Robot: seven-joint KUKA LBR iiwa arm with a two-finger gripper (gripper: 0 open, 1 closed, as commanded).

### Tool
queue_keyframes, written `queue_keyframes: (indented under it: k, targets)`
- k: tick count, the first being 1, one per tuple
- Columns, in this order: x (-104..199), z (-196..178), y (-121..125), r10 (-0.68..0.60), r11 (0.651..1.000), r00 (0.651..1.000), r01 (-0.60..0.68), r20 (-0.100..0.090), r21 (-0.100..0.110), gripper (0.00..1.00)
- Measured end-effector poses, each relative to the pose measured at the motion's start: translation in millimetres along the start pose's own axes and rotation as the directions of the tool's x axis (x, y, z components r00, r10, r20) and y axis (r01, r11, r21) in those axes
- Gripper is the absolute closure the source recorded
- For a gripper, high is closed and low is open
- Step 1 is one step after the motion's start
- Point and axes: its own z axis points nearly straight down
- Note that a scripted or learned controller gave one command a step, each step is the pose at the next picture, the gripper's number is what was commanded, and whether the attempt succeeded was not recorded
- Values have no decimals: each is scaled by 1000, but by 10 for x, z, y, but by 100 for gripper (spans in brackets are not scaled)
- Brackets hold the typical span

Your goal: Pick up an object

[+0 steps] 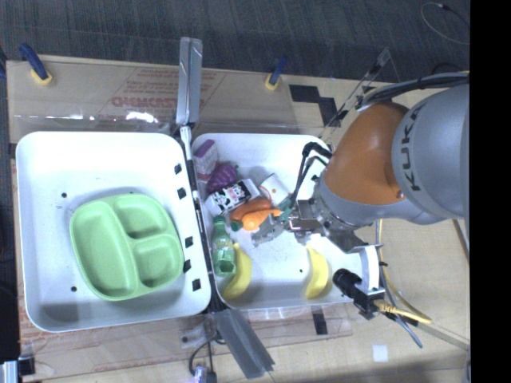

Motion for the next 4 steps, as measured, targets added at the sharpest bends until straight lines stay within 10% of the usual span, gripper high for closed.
queue_keyframes:
  k: [2,3,4]
  targets:
    - [-929,-40,-17,-18,1000,1000,18,1,-3,0]
    - [-1031,-175,224,210,978,978,-210,1,-5,0]
    - [-969,1041,-12,292,956,956,-292,-2,-2,0]
